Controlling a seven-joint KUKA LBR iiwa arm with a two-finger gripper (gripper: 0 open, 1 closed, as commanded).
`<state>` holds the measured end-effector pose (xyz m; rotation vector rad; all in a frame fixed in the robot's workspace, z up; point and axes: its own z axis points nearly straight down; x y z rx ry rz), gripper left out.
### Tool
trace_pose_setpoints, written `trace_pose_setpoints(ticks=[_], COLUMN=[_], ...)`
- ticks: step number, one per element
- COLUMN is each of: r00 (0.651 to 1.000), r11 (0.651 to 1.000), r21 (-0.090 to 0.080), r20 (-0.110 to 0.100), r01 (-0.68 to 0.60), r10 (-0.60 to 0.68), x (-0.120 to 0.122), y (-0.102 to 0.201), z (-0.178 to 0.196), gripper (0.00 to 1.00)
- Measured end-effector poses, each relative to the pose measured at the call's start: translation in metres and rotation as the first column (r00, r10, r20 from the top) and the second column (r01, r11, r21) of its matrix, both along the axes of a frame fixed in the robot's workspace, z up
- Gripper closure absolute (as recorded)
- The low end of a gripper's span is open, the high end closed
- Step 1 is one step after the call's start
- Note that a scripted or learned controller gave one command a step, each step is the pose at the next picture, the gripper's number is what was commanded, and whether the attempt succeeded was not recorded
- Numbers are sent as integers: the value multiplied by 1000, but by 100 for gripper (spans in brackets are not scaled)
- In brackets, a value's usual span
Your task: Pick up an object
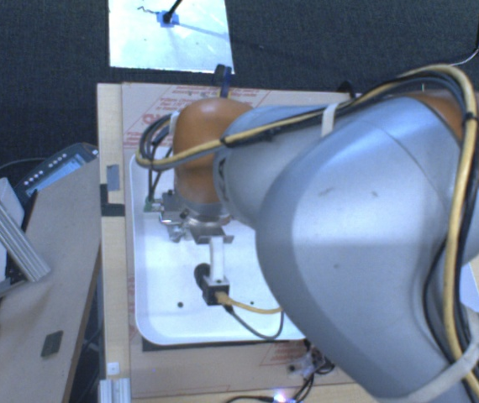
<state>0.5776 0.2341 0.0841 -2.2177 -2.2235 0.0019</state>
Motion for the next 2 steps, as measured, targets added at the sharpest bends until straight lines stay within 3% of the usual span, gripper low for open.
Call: trace_pose_setpoints(ticks=[1, 2], r00=[1000, 1000], r11=[1000, 1000], r21=[2, -2], r20=[3, 4], r01=[-1, 7], r10=[1, -7], x=[12, 34], y=[1, -64], z=[1, 1], gripper=[100, 100])
